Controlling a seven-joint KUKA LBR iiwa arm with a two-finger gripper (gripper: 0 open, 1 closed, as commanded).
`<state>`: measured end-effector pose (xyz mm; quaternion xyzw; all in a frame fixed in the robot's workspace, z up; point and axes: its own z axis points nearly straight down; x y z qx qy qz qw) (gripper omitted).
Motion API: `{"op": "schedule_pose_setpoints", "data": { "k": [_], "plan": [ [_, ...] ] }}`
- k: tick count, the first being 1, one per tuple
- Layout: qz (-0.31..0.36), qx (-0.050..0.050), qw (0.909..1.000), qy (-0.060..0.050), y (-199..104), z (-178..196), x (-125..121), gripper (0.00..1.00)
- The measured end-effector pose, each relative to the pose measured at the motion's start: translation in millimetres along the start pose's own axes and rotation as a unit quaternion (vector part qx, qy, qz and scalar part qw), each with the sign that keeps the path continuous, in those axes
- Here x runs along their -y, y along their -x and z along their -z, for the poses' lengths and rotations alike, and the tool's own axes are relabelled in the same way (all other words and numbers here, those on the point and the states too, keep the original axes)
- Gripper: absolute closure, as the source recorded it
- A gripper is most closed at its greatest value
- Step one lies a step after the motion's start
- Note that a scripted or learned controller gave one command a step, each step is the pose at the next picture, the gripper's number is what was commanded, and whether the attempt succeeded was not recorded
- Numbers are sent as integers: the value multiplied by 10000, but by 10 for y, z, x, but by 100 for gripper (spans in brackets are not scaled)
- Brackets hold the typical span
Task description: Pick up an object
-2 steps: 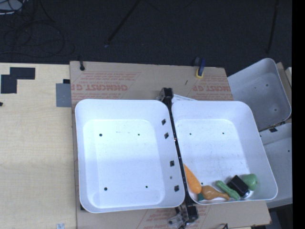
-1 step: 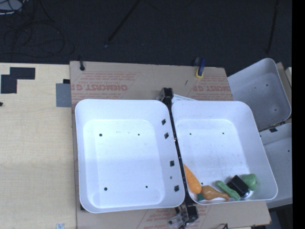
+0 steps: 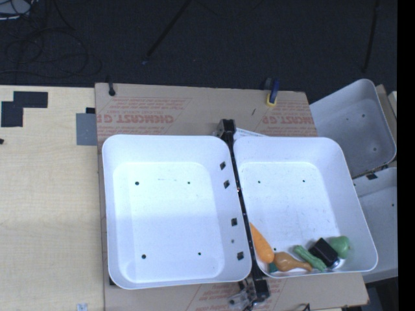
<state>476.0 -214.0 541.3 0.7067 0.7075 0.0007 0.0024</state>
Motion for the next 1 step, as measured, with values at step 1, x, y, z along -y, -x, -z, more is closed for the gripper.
{"op": "schedule_pose_setpoints", "data": {
  "k": [1],
  "plan": [
    [-8,-15,10000,-48,-8,-290,1,100]
  ]
}}
